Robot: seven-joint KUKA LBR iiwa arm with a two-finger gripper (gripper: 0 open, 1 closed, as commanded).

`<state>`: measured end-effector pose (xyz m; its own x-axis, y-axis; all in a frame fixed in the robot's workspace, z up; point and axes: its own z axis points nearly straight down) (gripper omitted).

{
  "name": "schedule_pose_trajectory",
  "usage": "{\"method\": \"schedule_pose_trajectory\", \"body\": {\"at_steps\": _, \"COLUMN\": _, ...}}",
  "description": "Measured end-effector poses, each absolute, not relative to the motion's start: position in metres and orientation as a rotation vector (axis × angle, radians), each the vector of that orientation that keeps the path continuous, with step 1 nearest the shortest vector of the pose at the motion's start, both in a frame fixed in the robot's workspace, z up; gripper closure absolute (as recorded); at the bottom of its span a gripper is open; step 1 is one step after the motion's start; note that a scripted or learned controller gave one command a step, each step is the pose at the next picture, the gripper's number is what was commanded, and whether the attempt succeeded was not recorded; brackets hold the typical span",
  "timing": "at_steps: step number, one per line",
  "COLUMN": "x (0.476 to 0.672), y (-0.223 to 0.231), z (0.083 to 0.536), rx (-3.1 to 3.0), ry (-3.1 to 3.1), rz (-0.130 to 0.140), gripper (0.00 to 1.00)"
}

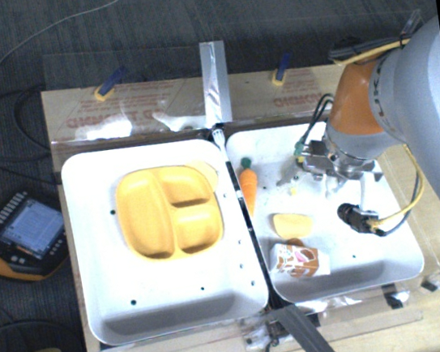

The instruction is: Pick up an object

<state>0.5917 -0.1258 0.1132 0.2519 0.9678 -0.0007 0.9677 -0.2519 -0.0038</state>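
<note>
White plastic everywhere: 2 shallow bins lying side by side on the bench (61,125). Sitting in the left bin (108,303), a yellow divided tray (170,211). Lying in the right bin (396,255), 3 loose things: a carrot (248,187) touching the left wall, a pale yellow block (292,223) near the middle, and a small printed packet (298,259) just below that block. Reaching in from the right, the grey arm with its orange band (353,106), wrist hanging over the upper right part of the right bin, well apart from all 3 things. Pointing down and away, the claw (336,172); looking at the tips from above, cannot tell whether spread or pressed together. Judging the job as barely begun: nothing appearing lifted, every object resting on a bin floor. Remaining, by this reading: choosing 1 object, moving over it, lowering, closing, and raising it clear.
</note>
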Motion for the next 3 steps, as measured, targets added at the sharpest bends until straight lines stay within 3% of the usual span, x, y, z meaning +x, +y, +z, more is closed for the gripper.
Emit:
{"method": "schedule_pose_trajectory", "body": {"at_steps": 1, "x": 0.552, "y": -0.134, "z": 0.09, "rx": -2.502, "ry": -1.915, "rz": -0.013, "gripper": 0.0}}
{"method": "schedule_pose_trajectory", "body": {"at_steps": 2, "x": 0.621, "y": -0.095, "z": 0.091, "rx": -2.592, "ry": -1.778, "rz": 0.008, "gripper": 0.0}}
{"method": "schedule_pose_trajectory", "body": {"at_steps": 3, "x": 0.605, "y": -0.098, "z": 0.089, "rx": -2.378, "ry": -2.071, "rz": -0.007, "gripper": 0.0}}
